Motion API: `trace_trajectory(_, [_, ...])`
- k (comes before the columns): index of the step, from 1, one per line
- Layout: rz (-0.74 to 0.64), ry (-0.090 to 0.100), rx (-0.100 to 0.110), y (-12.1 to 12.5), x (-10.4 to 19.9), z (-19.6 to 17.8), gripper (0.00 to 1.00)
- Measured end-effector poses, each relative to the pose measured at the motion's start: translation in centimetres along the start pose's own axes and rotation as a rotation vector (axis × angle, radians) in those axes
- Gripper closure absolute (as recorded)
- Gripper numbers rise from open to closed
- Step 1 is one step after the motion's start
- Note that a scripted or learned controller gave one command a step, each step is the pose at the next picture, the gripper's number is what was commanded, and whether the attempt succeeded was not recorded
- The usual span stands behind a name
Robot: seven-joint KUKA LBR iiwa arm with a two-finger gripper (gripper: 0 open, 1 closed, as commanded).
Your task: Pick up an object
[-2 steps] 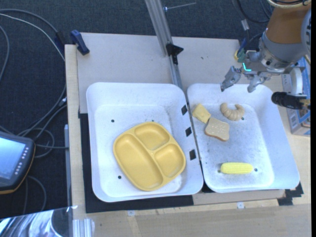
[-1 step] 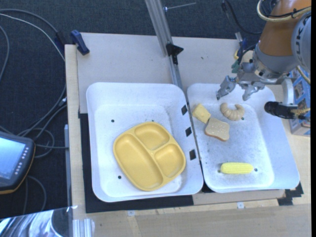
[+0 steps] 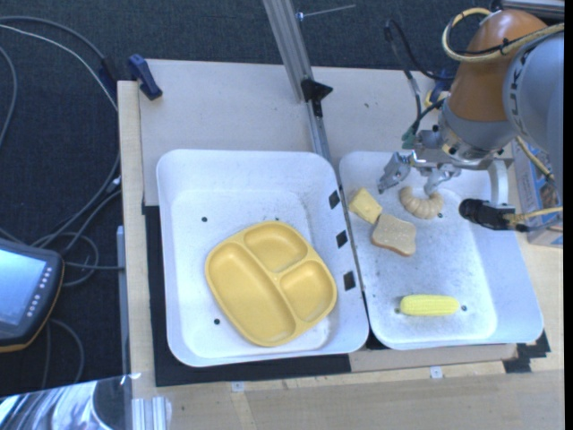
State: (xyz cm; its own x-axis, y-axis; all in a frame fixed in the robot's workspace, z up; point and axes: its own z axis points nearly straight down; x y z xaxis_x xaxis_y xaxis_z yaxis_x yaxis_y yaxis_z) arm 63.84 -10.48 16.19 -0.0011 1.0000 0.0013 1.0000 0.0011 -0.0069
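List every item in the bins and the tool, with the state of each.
tool: open, fingers spread above the croissant
croissant: lying in right bin, not gripped
cheese wedge: lying in right bin
bread slice: lying flat
corn cob: on its side
yellow tray: upright in left bin

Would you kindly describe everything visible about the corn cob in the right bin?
The corn cob is a small yellow ear with a bumpy kernel texture, glossy like plastic toy food, with a paler tip at its right end. It looks whole. It lies flat on its side, lengthwise left to right, on the speckled floor of the right bin near the front rim. Nothing touches it: the bread slice lies apart behind it, and the hand hovers at the bin's far end.
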Motion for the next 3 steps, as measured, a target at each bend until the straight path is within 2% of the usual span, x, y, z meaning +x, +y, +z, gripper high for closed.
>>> trace_trajectory(1, [0.000,0.000,0.001,0.9,0.1,5.6,0.00])
trace_trajectory(2, [-0.001,0.000,-0.008,1.1,0.1,4.0,1.00])
trace_trajectory(3, [0.000,-0.002,-0.014,1.9,-0.3,-0.7,1.00])
